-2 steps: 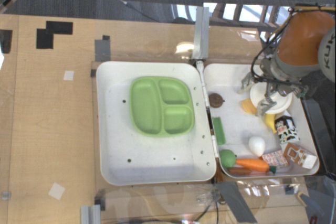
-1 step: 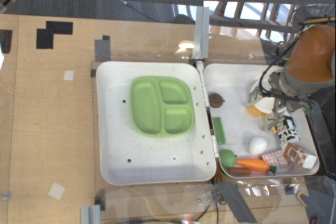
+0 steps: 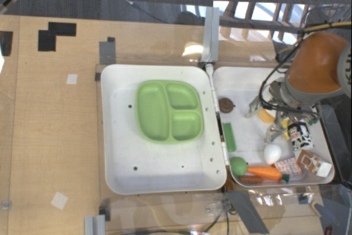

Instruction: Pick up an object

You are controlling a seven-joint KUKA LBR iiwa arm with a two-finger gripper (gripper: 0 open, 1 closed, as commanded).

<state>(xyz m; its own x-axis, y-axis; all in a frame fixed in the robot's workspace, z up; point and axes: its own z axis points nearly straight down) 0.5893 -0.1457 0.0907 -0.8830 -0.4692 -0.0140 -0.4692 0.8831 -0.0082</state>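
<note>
Clutter fills the right shallow white bin [image 3: 242,77]: a white egg-shaped object [image 3: 272,153] lies just below the metal two-finger gripper [image 3: 278,128], whose orange-banded arm [image 3: 313,66] hides the bin's far corner; its spread cannot be told. A yellow piece [image 3: 267,115] peeks beside the gripper.

Two white bins side by side on the bench, the arm reaching over the right one.

The left bin [image 3: 118,173] holds a green divided plate [image 3: 169,111] near its middle. In the right bin [image 3: 242,77], the arm [image 3: 313,66] hangs over the far right part, its pincer [image 3: 274,121] just above a yellow piece [image 3: 267,115]. A brown round item [image 3: 226,104] and a green block [image 3: 229,136] lie along the left wall; a white egg [image 3: 272,153], a carrot [image 3: 263,173] with a green ball [image 3: 238,165] and small cartons [image 3: 308,162] crowd the near edge.
</note>
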